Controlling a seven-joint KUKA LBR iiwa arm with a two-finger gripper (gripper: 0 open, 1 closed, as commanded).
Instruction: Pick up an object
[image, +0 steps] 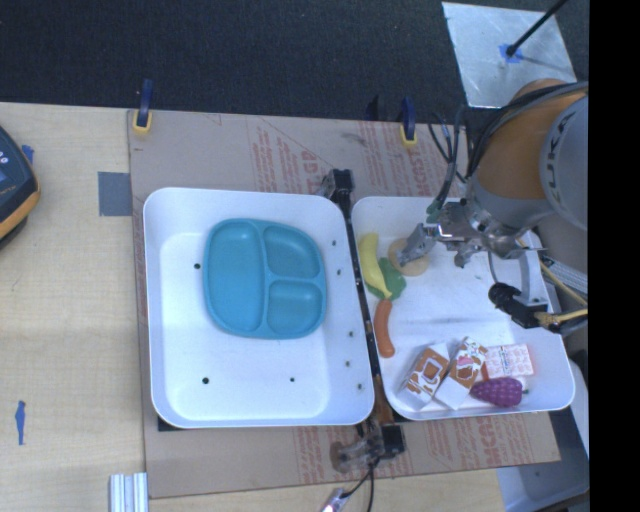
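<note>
at the far left edge of the bench (70, 330) lies part of a dark device with a yellow rim (14, 192), and a grey tape square (114, 193) sits just left of the brown cardboard sheet (250, 150) under the bins. the left bin (170, 390) holds a blue divided plate (265, 277), lying flat in its upper middle part, with three compartments facing up. the right bin (440, 300) touches it along the centre seam. against that bin's left wall lie a yellow banana (370, 262) and a green piece (392, 281) just beside it, with an orange carrot-like stick (384, 328) below them. a pale tan round piece (409, 257) rests near the banana's upper end. the gripper (416, 246) hangs over this tan piece at the bin's upper left, and its metal fingers (424, 238) look spread, with nothing seen between them. lower in the bin, toward its right corner, sits a cluster: small printed cartons (428, 374) in brown and white, a pink and white packet (508, 360), and a purple grape bunch (497, 391) touching them. the grey arm (560, 160) with its orange band (515, 140) comes in from the right above the bin's upper edge.
</note>
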